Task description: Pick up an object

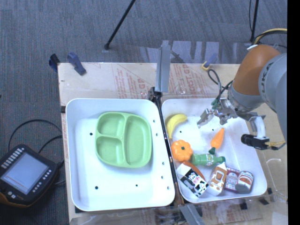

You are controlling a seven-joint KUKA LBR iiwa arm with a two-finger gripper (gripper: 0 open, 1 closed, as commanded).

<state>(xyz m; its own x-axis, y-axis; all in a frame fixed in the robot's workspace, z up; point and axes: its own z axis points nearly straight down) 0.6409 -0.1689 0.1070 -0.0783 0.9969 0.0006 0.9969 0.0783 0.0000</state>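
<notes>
Hovering spread over the rt bin, claw nears carrot (long axis steep, leafy end down-left).

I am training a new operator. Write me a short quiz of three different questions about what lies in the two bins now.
1. True or false: the green tray lies in the left bin.
2. Which lies nearest the tool? A. banana B. carrot C. pumpkin
3. Fill in: the green bottle lies in the ____ bin.

Key: 1 true; 2 B; 3 right.
</notes>
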